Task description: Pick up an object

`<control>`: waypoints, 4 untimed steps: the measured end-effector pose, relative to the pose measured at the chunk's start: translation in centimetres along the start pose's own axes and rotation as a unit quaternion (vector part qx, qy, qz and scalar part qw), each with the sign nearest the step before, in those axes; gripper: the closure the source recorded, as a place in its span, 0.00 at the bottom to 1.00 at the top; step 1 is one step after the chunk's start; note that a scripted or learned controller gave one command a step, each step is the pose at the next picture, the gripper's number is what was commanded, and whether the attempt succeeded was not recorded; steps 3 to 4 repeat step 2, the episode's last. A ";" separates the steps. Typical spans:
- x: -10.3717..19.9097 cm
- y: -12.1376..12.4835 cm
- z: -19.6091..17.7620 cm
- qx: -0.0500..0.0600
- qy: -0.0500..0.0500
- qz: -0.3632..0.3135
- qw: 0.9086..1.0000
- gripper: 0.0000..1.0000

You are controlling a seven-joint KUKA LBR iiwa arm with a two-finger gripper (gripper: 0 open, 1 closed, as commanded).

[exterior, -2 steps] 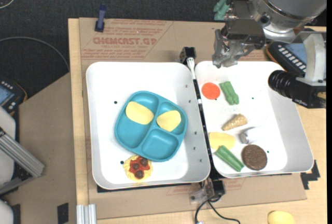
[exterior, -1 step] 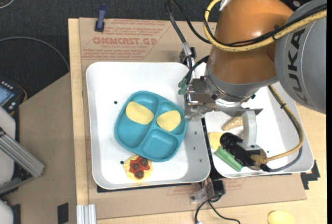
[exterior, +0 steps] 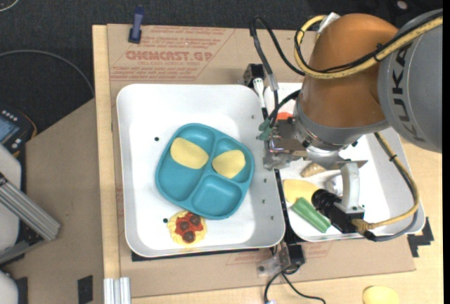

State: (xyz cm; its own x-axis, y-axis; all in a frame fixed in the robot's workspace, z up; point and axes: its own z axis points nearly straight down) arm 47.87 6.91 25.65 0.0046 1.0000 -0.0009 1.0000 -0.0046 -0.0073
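Well, claw: over right wall of left bin; grip state cannot be told
blue divided plate: left bin, middle
small pizza: left bin, front edge

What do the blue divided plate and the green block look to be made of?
Blue divided plate: likely moulded plastic, smooth, with a soft sheen along its ridges. Green block: probably plastic, matte and evenly coloured; it is small in the view, so uncertain.
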 end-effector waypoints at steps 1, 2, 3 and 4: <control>2.4 0.0 -8.6 -0.007 0.001 -0.004 1.000 1.00; 2.8 0.0 -18.7 -0.010 0.002 -0.003 1.000 1.00; 2.8 0.0 -18.7 -0.010 0.002 -0.003 1.000 1.00; 2.8 0.0 -18.7 -0.010 0.002 -0.003 1.000 1.00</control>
